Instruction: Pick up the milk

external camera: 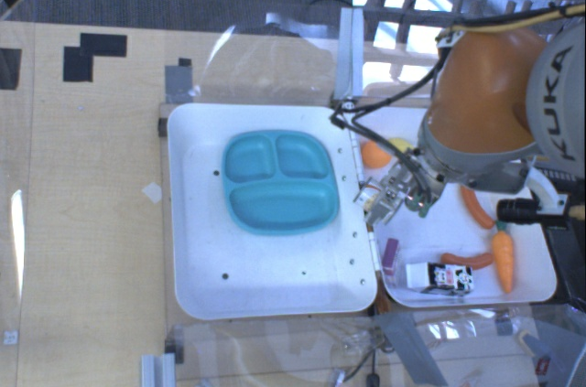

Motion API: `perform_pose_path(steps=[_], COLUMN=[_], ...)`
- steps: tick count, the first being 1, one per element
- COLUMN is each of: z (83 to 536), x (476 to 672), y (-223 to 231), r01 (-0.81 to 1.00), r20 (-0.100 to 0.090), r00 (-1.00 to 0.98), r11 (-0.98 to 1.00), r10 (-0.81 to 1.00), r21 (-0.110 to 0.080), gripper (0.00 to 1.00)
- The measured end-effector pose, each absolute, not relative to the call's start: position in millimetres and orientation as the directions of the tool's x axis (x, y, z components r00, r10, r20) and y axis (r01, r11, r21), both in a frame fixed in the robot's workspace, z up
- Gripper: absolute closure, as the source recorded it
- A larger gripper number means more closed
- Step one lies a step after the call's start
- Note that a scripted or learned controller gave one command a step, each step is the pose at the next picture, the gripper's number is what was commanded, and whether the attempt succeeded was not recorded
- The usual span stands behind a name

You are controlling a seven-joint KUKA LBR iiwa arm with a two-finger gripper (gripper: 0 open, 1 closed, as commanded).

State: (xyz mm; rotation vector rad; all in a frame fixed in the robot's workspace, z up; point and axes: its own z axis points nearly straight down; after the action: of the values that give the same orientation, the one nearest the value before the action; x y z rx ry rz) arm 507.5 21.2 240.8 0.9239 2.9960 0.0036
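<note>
camera view shows us the milk (440,277) lying on its side near the front edge of the right bin (540,289), ungrasped, while our pincer (396,196) hangs apart above it, whether clenched or released we cannot tell, so the pick remains.

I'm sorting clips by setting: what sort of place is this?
Probably a robotics lab bench, not a kitchen: a KUKA arm reaches over two white bins, clear panels fence the bench, and toy food like the carrot and milk carton are practice props.
</note>
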Motion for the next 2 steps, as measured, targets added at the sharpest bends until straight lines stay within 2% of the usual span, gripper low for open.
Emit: perform_pose_path(steps=[1,2], z=[225.6,167.3], x=[540.2,582.1], y=[-47.0,-142.8], r01=[0.680,0.509], r20=[-0.006,-0.008], r00=[-0.733,-0.861], r11=[0.733,0.861], r10=[0.680,0.509], r21=[0.005,0.003], gripper=[1.00,1.00])
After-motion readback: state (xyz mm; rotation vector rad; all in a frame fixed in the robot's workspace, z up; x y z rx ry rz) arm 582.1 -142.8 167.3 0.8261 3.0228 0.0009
